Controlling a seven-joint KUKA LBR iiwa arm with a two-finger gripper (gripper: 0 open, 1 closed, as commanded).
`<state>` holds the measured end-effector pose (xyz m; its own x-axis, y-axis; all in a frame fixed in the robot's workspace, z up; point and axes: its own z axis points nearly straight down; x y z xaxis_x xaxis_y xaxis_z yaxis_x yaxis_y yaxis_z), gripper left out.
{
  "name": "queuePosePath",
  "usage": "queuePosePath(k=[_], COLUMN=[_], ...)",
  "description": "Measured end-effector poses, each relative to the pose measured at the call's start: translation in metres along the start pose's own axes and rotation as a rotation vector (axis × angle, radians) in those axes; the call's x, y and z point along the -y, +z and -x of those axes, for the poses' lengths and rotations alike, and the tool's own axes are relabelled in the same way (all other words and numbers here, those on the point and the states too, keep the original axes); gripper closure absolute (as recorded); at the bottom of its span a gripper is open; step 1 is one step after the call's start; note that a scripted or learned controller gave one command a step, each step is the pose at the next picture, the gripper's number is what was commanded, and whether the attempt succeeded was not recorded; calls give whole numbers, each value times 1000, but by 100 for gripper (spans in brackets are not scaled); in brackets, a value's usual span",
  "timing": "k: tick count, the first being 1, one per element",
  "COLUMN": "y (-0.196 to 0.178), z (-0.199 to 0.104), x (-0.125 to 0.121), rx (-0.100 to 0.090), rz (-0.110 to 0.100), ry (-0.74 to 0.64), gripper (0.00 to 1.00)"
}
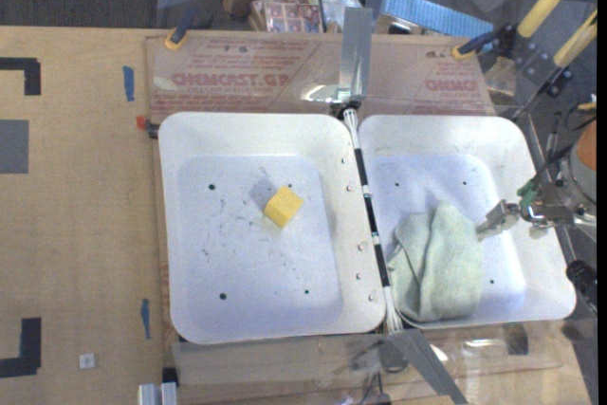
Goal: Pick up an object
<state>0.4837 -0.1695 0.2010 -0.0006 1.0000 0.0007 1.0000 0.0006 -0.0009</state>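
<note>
Camera view: pale green cloth (434,263) just left of the hand (495,219), finger state unclear.

The bench (76,232) is a pale wooden board with black and blue tape marks, stretching away from the gripper (507,213) toward the far side. Two shallow white bins sit directly on it, touching edge to edge. The right bin (455,142) lies beneath the gripper; the left bin (247,142) lies beyond it. A clear sheet with red lettering (237,76) rests behind both bins.
</note>
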Motion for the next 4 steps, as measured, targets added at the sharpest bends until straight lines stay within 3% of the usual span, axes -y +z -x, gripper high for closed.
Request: queuePosePath(k=[1,2,3,4], y=[-105,-63,-11,77], z=[38,-51,-52,-43], x=[4,3,4,-32], rx=[4,2,1,1], rz=[5,3,1,2], ry=[-366,-411,-288,-520], gripper=[0,0,0,0])
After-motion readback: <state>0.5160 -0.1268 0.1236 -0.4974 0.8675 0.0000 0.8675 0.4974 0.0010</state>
